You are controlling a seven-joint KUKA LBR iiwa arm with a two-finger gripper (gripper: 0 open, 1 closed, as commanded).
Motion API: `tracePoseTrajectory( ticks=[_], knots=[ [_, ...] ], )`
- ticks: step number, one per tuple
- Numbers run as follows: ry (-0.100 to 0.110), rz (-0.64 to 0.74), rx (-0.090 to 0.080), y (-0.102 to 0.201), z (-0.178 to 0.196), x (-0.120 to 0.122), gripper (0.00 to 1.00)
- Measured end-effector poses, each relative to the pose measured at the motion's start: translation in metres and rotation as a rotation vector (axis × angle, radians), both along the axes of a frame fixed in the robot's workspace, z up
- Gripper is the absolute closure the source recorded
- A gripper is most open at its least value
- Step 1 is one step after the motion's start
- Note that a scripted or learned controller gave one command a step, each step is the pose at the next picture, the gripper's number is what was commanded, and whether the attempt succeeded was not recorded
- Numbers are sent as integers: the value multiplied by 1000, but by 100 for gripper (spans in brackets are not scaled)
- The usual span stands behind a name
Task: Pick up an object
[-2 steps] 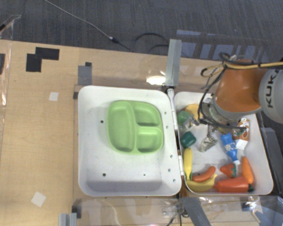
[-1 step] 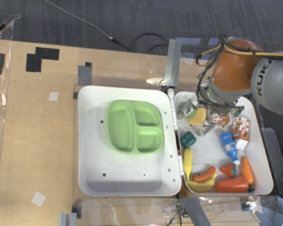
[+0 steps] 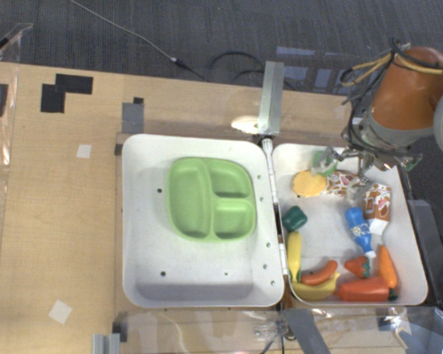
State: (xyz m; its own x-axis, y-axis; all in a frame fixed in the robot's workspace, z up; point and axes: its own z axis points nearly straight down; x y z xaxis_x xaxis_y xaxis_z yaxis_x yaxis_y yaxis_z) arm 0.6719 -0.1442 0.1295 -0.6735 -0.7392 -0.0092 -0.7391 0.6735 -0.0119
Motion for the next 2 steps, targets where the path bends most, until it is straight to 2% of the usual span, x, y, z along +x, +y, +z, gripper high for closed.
tracePoseTrajectory(
  ticks=[1, 2],
  knots=[
    [5, -60, 0, -63, -41, -101, 0],
    [2, -44, 2, -31, -41, -76, 0]
  ],
)
